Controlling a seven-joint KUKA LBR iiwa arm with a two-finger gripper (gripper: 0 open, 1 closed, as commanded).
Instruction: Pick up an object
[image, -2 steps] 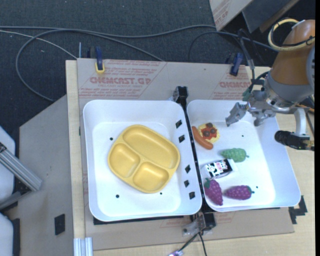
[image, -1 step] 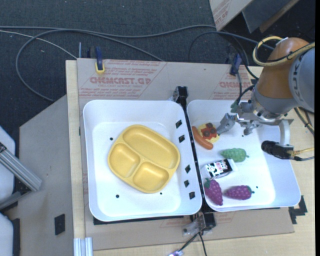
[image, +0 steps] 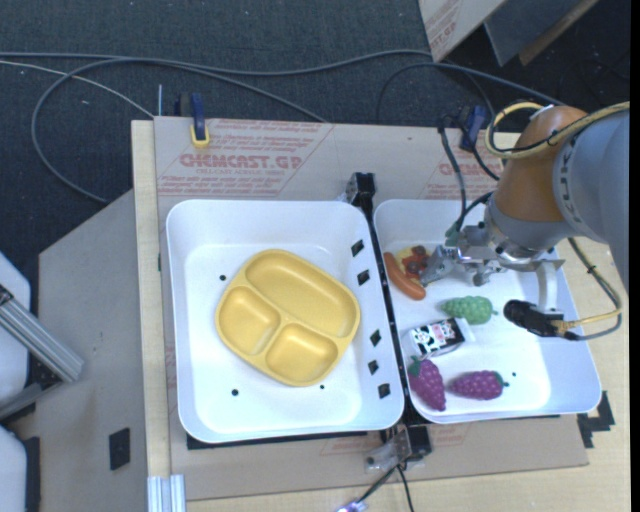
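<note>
Wrist with orange band (image: 530, 190) sits highest, over the far half of the right bin (image: 560, 395). The gripper (image: 447, 262) hangs below it, pointing towards the wall between the bins. Open or closed: cannot tell from this angle. Nothing is visibly held.

Candidate objects, working outward:
- small red piece (image: 417, 257), just beside the gripper tip, on its left in the picture
- orange sausage toy (image: 405, 278), touching or nearly touching the red piece, close to the dividing wall
- green lumpy toy (image: 468, 308), near, on the side towards the camera
- black-and-white carton (image: 438, 337), further out
- two purple grape bunches (image: 428, 385) (image: 478, 384), well apart from the gripper, at the near edge
- yellow divided plate (image: 288, 315) in the left bin (image: 190, 300), out of play

Risks, as judged:
- The red piece and the sausage lie so close together that a descent between them may push both aside and grasp neither, or pinch only an end that then slips out.
- The dividing wall is near, so a slightly offset approach could strike it.
- The sausage is rounded and may roll out of a closing grasp.
- Height above the bin floor is unreadable, so closing too high is possible.
</note>
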